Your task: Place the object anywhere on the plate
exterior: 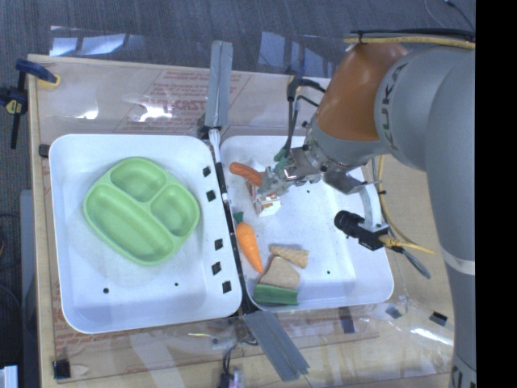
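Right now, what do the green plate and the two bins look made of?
Green plate: looks like moulded plastic or silicone, matte, one even colour, with rounded compartment walls. I can't tell which.
Left bin and right bin: likely thin formed white plastic, slightly glossy, with rounded corners and soft highlights along the rims.

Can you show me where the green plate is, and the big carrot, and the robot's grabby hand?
green plate (141, 210): camera view, on the ridge between its compartments.
big carrot (249, 246): camera view, middle of its orange body.
gripper (273, 186): camera view, between its fingertips.
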{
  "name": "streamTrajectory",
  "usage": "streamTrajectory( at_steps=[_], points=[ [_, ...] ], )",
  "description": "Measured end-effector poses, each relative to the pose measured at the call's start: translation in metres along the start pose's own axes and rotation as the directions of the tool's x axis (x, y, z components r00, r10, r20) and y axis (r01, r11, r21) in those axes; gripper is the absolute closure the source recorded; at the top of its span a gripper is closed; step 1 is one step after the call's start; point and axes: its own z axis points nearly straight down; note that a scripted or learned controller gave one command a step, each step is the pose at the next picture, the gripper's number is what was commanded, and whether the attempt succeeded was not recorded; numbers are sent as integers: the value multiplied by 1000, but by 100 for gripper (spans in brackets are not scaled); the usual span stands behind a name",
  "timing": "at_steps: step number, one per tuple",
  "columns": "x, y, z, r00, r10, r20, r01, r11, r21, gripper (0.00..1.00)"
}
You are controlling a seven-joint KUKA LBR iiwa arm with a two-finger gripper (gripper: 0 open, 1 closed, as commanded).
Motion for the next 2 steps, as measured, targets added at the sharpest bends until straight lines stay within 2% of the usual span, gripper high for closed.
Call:
streamTrajectory(
  at_steps=[1, 2],
  points=[
    [83, 26, -1, 975, -221, 1, 221, 975, 0, 100],
    [83, 26, -1, 975, -221, 1, 221, 975, 0, 0]
  ],
)
